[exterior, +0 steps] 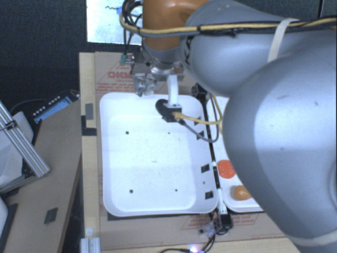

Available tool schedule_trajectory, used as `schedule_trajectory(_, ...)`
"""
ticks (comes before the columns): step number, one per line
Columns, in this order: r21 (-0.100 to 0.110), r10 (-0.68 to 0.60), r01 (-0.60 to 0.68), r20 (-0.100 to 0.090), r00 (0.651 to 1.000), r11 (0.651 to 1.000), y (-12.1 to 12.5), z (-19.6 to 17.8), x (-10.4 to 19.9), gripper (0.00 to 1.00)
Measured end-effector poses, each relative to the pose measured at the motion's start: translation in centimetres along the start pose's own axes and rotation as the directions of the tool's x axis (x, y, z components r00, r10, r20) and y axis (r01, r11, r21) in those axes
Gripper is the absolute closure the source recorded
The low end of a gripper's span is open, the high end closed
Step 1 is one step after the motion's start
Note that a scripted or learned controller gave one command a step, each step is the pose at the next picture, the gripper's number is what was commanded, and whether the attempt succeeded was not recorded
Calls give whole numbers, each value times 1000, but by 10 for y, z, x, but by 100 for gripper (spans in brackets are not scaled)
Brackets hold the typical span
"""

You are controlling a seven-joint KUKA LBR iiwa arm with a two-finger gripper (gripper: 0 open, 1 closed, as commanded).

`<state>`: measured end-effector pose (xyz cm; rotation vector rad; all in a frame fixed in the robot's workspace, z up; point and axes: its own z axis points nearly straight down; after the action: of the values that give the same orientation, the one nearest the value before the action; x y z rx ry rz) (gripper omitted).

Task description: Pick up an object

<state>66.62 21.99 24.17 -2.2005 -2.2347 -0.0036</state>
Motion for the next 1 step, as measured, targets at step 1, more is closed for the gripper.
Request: schedule_trajectory(1,-14,8,-8,1,1000,1000,3,-109,13,100)
